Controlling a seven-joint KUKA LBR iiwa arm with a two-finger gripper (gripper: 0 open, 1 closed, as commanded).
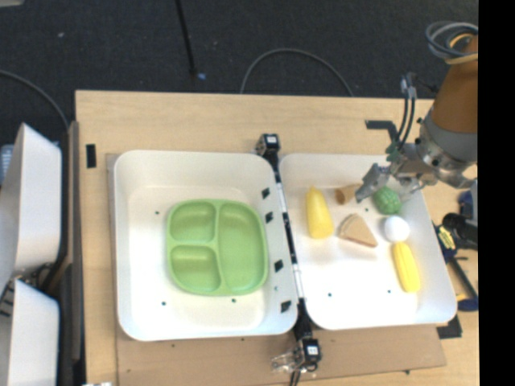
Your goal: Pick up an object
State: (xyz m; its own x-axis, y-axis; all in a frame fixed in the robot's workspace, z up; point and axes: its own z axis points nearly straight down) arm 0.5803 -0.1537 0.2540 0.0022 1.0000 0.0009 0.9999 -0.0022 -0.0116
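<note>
Pale wooden bench (185, 119) carries two white bins. My gripper (388, 185) sits over a round green object (389, 201) in the right bin (354, 308), perhaps touching; its grip state I cannot tell. White ball (396, 229) lies beside.

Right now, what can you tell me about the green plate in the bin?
The green plate is a light green tray with rounded corners, plastic by its look. Raised ridges split it into three compartments: one long one on the camera view's right and two smaller ones on its left. It lies flat, face up, near the middle of the left white bin, touching only the bin floor. Nothing lies in its compartments.
</note>
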